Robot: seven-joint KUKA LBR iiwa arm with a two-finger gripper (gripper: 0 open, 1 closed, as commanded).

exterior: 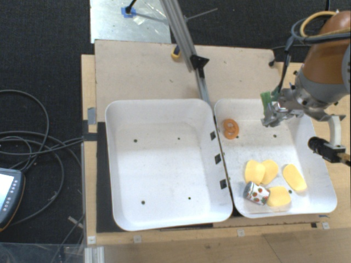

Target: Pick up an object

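Observation:
The right bin (318, 147) holds an orange round piece (231, 128) near its upper left corner. Lower in that bin lie several yellow pieces: a pair touching (261, 171), one oval (294, 177) to their right, and one (279, 196) near the front wall. A small patterned can (256, 193) lies on its side beside the front yellow piece. My gripper (270, 119) hangs over the upper part of the right bin, right of the orange piece and apart from it. Nothing shows between its fingers.
The left bin (118, 114) sits beside the right one, with black clips along the shared wall (218, 159). A slanted metal pole (181, 26) crosses the back of the bench. Cables and a handheld screen (8, 193) lie off the bench at left.

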